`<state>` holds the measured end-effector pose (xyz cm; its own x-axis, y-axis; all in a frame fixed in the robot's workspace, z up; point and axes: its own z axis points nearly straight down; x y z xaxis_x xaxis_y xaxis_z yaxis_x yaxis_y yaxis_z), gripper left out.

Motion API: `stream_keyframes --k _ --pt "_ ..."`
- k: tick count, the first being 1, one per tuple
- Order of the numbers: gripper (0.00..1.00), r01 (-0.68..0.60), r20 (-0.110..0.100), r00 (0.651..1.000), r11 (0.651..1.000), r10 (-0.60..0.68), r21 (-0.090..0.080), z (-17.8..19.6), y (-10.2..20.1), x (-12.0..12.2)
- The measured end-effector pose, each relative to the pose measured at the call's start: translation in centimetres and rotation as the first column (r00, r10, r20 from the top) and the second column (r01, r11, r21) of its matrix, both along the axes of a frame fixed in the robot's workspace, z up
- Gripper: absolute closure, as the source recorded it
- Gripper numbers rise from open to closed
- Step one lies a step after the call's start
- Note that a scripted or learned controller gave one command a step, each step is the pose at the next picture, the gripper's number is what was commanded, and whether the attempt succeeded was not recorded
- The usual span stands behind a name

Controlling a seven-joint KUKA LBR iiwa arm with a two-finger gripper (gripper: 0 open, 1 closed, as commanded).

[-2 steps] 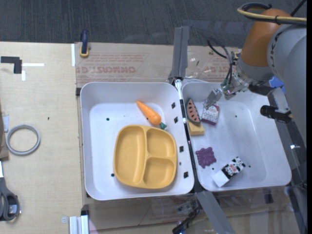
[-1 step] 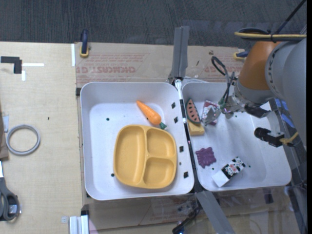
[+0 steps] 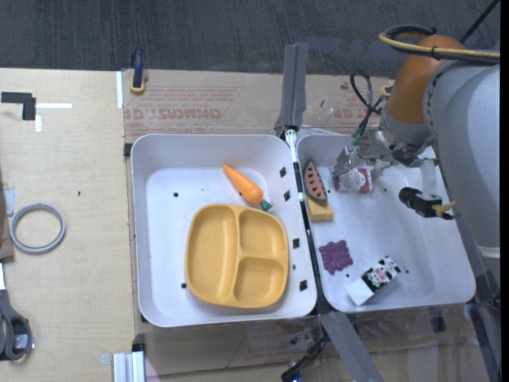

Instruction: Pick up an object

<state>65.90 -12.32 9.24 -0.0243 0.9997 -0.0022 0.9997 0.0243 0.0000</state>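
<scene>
My gripper (image 3: 348, 164) is low at the back of the right bin (image 3: 421, 269), directly above a small red and white packet (image 3: 355, 182). The gripper's tip meets the packet's top edge, and I cannot tell whether it has hold of it. To the left of the packet, a watermelon slice (image 3: 313, 182) leans by the bin's left wall with a yellow block (image 3: 320, 210) beside it. Nearer the front lie a purple piece (image 3: 336, 255) and a black and white spotted box (image 3: 375, 280).
The left bin (image 3: 159, 237) holds a yellow divided plate (image 3: 237, 255) and an orange carrot (image 3: 244, 185) behind it. On the bench at the left lie a grey ring (image 3: 35, 228) and scissors (image 3: 12, 333). The arm covers the right bin's far right side.
</scene>
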Motion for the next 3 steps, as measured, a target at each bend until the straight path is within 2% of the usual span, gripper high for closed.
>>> stream_keyframes --k 1,2,3 --pt "1.00 -0.005 -0.001 1.000 1.000 0.005 -0.003 0.9 0.1 0.0" --pt "1.00 -0.008 -0.001 1.000 1.000 0.008 -0.006 1.8 0.1 0.1" --pt "1.00 0.089 0.000 0.996 0.996 -0.089 0.000 12.2 4.4 0.0"
